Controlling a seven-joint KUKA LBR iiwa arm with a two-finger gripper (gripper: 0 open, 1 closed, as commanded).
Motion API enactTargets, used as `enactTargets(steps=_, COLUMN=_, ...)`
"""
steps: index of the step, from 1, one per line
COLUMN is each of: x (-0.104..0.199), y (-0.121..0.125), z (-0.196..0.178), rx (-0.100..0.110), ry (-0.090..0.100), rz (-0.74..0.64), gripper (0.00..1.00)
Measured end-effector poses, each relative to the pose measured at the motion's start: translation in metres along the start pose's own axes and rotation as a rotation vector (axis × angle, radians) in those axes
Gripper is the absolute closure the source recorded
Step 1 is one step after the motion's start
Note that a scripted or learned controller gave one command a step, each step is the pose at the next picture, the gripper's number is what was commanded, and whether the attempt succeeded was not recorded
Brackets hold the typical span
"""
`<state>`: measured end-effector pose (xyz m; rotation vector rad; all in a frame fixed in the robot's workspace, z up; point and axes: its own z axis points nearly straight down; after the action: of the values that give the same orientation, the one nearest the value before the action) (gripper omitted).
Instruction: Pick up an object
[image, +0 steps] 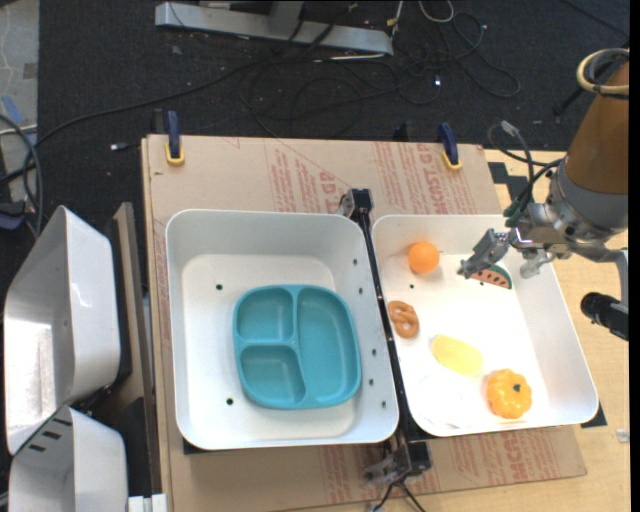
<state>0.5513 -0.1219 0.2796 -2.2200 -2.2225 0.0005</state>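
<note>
End effector (492, 262) hovered over the far side of the right bin (570, 340), you could see, its fingers spread apart just above a watermelon slice (493, 276), gripping nothing. Nearby lay an orange ball (424, 258); nearer the camera, a pretzel (404, 319), a yellow lemon-like piece (457, 355) and an orange pumpkin (508, 393). The left bin (190, 300) held a teal divided plate (296, 346).

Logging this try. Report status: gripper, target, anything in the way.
Gripper low over right bin, at the watermelon slice; grip unconfirmed. Orange ball close beside it. Pretzel, yellow piece, pumpkin lie apart.
</note>
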Motion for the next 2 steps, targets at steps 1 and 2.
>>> enactTargets(steps=1, x=0.000, y=-0.003, z=0.064, rx=0.006, ry=0.001, rz=0.003, gripper=0.00)
enactTargets(steps=2, x=0.001, y=-0.001, z=0.128, rx=0.005, ry=0.001, rz=0.002, gripper=0.00)
